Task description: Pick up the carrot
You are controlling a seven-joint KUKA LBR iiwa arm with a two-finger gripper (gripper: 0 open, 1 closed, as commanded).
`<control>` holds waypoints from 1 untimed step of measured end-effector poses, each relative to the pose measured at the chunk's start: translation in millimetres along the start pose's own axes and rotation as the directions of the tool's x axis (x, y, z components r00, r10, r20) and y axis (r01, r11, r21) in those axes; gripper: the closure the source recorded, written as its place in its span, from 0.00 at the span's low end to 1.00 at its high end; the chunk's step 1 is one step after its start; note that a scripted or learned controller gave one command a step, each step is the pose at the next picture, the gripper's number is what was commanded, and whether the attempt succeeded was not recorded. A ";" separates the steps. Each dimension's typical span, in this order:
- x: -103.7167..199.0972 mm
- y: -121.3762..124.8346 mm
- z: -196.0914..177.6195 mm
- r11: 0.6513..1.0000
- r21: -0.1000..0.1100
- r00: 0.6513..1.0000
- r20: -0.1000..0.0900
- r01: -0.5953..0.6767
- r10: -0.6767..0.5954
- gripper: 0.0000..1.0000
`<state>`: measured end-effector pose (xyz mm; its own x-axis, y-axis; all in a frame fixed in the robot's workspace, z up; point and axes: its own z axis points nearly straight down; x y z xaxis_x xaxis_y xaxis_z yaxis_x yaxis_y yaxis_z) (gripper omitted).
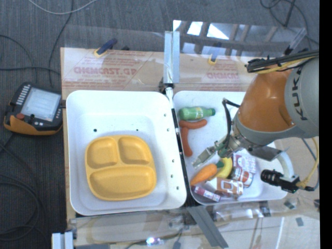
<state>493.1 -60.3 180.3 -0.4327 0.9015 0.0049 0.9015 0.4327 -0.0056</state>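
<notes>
The arm (pixel 275 108) hides much of the right bin (pixel 207 98); packets (pixel 241 173) beneath it are too blurred to identify.

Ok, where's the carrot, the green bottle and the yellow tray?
carrot (pixel 204 174), camera view, middle of its orange body.
green bottle (pixel 195 112), camera view, middle of its side.
yellow tray (pixel 120 167), camera view, floor of its big front compartment.

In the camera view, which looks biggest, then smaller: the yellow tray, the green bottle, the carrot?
1. yellow tray, by far the biggest
2. green bottle and carrot look about alike, so I won't rank them.
</notes>
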 end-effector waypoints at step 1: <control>-41.6 -25.6 81.9 0.999 -0.012 0.999 0.004 -0.050 0.050 0.00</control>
<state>487.3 -108.7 98.3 -0.3874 0.9219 0.0005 0.9219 0.3873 0.0060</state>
